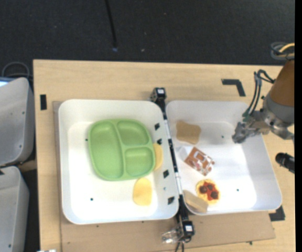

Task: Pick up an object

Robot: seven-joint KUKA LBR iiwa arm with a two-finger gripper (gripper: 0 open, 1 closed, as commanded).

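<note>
My gripper [240,134] hangs low over the far right part of the right bin [256,156], above bare white floor. A tan bread-like slab [188,132] lies to its left, well apart from it. A red-and-white patterned piece [199,160] sits near the bin's middle. Closer to the front lie a small yellow round with red spots [207,189] and a beige wedge [195,202] in the front left corner. No object touches the gripper.
The left bin [75,193] holds a green divided plate [121,148], a yellow piece [143,191] in front of it and another yellow piece [158,155] at its right edge. A ridge [171,161] with black clips separates the bins. The wooden bench [114,80] surrounds them.
</note>
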